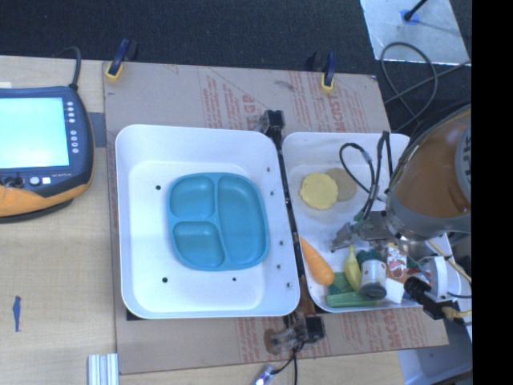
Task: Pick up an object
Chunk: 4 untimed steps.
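The right bin (314,147) holds a round yellow disc (319,190), an orange carrot (317,262), a thin yellow piece (351,260), a green stick (353,299), a small dark can with a silver end (371,274) and a red and white packet (397,263). My gripper (353,234) hangs low over the middle of this bin, just above the yellow piece and the can and right of the carrot. The orange wrist band (429,175) rises behind it. I see nothing held in the gripper.
A blue divided plate (218,219) lies in the left bin (132,215). Black cables (362,167) loop over the right bin's far side. A teach pendant (40,147) sits on the bench at the far left. Clamps (327,69) pin the cardboard sheet.
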Each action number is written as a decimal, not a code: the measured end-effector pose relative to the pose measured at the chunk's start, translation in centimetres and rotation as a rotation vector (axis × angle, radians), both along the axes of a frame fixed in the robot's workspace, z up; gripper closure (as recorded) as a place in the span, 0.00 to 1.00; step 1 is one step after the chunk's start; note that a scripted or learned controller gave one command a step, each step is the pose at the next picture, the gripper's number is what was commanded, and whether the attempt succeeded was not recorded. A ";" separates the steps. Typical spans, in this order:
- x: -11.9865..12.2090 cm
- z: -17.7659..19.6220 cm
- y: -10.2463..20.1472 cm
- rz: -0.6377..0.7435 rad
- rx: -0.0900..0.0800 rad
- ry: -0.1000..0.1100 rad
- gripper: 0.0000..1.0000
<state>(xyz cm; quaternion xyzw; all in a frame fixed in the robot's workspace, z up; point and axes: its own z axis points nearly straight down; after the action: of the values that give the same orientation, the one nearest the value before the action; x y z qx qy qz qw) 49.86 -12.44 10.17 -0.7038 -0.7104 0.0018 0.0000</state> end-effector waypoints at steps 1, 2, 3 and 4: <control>4.7 -1.0 2.9 -0.002 0.002 0.001 0.00; 13.4 -1.0 1.4 -0.006 0.003 -0.001 0.00; 15.8 -0.9 3.2 -0.005 0.003 -0.001 0.00; 15.8 -1.0 3.2 -0.004 0.003 0.000 0.00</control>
<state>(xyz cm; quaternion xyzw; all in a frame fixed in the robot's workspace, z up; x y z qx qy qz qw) 65.64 -9.27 9.21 -0.7053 -0.7089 0.0008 0.0011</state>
